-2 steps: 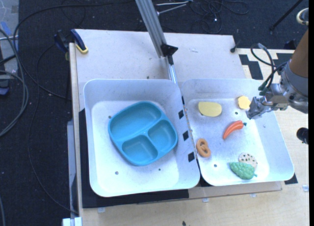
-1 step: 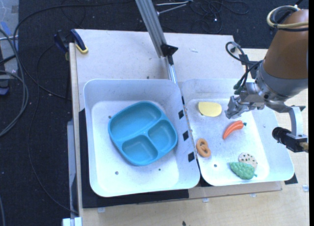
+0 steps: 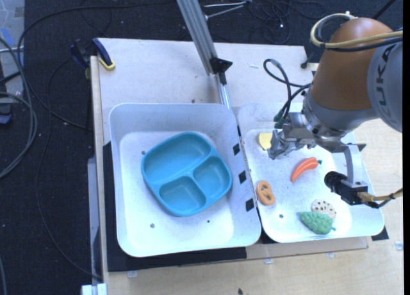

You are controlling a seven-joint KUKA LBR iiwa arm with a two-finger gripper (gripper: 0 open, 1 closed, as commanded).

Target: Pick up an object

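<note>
With the tool (image 3: 279, 149), state indeterminable, low in the right bin (image 3: 285, 224) just beside the yellow piece (image 3: 264, 140), the approach step appears in hand; the next move calls for centring over that piece and closing.

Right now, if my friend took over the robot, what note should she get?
The end effector is low over the right bin, next to the yellow piece; I see nothing held.
That bin also has an orange carrot, pretzel, spotted cookie and green leaf.
The left bin holds a blue divided plate.
Done: nothing picked up yet.
Left: grasp one object and lift it.
</note>
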